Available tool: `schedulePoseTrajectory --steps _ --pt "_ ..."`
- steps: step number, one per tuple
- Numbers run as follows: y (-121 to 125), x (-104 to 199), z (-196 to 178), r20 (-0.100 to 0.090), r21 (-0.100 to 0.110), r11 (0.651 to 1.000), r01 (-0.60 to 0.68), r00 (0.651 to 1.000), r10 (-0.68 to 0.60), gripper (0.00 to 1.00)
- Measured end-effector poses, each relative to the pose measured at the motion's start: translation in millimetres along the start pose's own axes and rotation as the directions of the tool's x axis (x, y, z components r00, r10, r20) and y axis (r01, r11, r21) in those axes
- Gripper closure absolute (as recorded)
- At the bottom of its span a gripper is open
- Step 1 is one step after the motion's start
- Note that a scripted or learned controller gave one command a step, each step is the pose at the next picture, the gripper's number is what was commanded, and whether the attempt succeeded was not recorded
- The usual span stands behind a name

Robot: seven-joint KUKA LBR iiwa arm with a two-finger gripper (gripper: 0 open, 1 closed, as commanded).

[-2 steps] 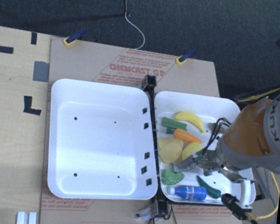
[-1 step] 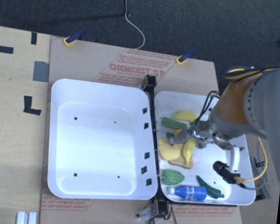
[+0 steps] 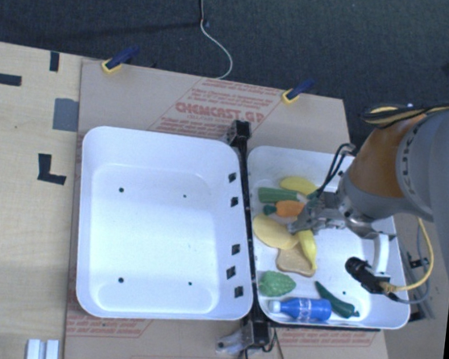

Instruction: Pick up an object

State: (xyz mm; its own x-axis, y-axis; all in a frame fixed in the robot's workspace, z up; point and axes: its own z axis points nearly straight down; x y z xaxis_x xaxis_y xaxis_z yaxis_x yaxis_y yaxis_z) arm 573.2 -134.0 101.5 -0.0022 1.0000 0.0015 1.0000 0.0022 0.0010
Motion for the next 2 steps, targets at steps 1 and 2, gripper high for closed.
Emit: schedulePoseTrajectory --steps 1,2 --pt "9.5 88.3 -87.9 -0.002 -0.007 1.0 0.009 1.0 -0.009 1.0" --pt "-31.6 121.5 -82.0 0.0 0.007 1.0 0.002 1.0 -0.002 1.0"
